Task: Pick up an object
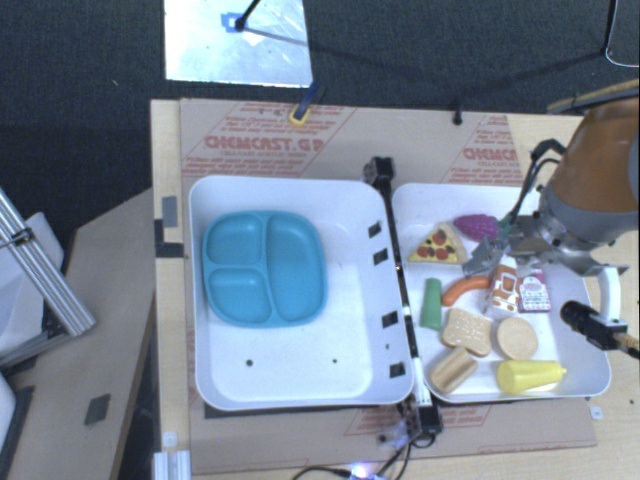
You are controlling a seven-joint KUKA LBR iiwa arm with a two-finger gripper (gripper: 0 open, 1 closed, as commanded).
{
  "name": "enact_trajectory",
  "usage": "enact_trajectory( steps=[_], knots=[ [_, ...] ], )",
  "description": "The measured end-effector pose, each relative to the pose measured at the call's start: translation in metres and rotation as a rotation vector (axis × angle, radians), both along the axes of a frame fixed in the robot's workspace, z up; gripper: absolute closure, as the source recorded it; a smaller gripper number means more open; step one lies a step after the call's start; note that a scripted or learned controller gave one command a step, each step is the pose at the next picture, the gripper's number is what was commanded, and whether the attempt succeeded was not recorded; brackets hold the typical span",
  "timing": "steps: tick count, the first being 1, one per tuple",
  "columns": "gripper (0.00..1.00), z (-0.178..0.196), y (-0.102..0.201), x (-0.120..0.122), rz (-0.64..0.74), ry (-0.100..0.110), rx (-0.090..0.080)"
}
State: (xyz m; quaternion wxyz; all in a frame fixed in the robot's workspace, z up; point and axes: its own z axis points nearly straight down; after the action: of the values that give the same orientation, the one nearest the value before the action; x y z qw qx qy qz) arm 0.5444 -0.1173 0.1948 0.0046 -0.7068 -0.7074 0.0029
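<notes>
The right bin (590,368) holds several toy foods: a pizza slice (436,246), a purple piece (478,227), an orange sausage (463,290), a green stick (431,303), a toast slice (468,331), a round cracker (517,338), a bread roll (452,370) and a yellow piece (530,375). Two small cartons (503,286) (534,293) stand side by side. My gripper (497,258) hangs low just above the left carton, between it and the purple piece. The wrist hides its tip.
In the left bin (300,368) lies a blue divided plate (265,268). A black divider with clips (392,268) runs between the bins. A black part (590,323) sticks in over the right bin's right rim. The arm's orange band (605,158) looms over the back right corner.
</notes>
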Motion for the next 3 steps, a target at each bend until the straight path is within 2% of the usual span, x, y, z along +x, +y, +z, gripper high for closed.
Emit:
enact_trajectory(
  steps=[1,2,3],
  knots=[
    [0.0,0.006,0.0,0.003,0.002,-0.012,-0.002],
    [0.0,-0.057,0.004,0.001,0.001,-0.006,-0.001],
    [0.0,-0.107,0.004,0.002,-0.001,-0.012,-0.001]
  ],
)
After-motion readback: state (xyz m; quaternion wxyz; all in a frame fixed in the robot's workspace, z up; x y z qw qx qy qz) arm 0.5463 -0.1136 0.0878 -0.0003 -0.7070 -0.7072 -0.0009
